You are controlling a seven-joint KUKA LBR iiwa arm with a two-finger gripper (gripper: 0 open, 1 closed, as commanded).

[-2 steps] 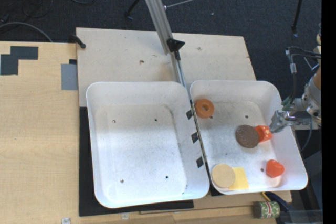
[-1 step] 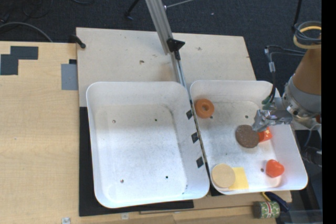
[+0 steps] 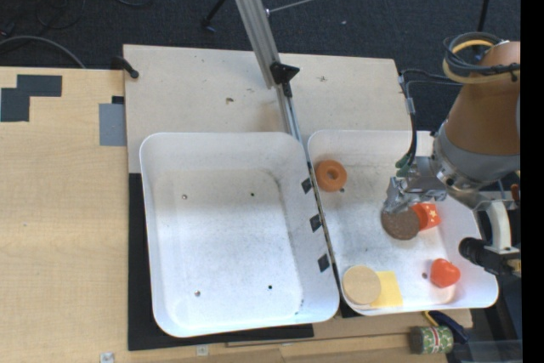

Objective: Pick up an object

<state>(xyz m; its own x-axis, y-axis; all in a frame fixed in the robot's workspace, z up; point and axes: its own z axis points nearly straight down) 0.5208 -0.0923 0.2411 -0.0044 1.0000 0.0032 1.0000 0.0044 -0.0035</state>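
Low at the frame's right, the hand (image 3: 406, 204) sits over a brown disc (image 3: 400, 224) and orange piece (image 3: 427, 216), its grip unclear, nothing visibly lifted yet.

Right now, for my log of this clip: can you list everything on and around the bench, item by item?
left bin: 1, white, left half of bench
right bin: 1, white, beside the left bin
ring: 1, orange, right bin, upper left
brown disc: 1, brown, right bin, at the gripper
orange piece: 1, orange-red, touching the disc's right
red object: 1, red, right bin, lower right
tan round: 1, tan, right bin, bottom edge
yellow block: 1, yellow, beside the tan round
metal rail: 1, grey, slanting above the bins
gripper: 1, grey, over the brown disc
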